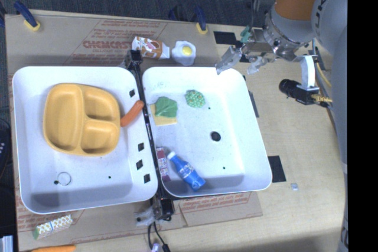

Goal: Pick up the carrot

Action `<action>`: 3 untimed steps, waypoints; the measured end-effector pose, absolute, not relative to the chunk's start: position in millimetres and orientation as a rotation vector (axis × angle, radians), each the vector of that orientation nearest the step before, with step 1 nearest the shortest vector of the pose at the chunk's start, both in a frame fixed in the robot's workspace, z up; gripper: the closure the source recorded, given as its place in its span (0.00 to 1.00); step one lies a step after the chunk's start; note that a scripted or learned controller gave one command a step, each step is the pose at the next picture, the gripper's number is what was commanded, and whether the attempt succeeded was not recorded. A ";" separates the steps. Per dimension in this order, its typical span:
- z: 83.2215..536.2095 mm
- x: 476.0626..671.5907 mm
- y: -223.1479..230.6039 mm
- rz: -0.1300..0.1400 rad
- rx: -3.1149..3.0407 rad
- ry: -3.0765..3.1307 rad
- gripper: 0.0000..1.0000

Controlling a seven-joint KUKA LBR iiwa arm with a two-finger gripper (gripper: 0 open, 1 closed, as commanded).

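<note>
Lying at the near edge of the tabletop, a small patterned packet is sitting just outside the left bin. Inside that bin a yellow divided plate is resting, and the carrot is lying tilted just beside the plate's right rim, close to the divider between the bins. In the right bin a blue bottle, a green-and-yellow piece and a green lump are lying apart. Above that bin's far right corner the tool is hovering with its two fingers spread, gripping nothing, well apart from the carrot
</note>
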State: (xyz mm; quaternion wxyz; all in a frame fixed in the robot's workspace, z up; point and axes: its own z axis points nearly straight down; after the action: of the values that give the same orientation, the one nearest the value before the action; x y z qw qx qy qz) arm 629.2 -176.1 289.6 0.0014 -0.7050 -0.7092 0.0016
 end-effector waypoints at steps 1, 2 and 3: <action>121.1 599.5 -119.7 0.007 -2.204 -2.230 0.00; 132.0 523.9 -96.1 0.005 -2.409 -2.009 0.00; 191.2 557.8 -59.5 0.006 -2.605 -1.749 0.00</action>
State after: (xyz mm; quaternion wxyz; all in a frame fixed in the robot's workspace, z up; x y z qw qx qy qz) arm 557.8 -59.5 191.2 0.0018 -0.8302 -0.5574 0.0020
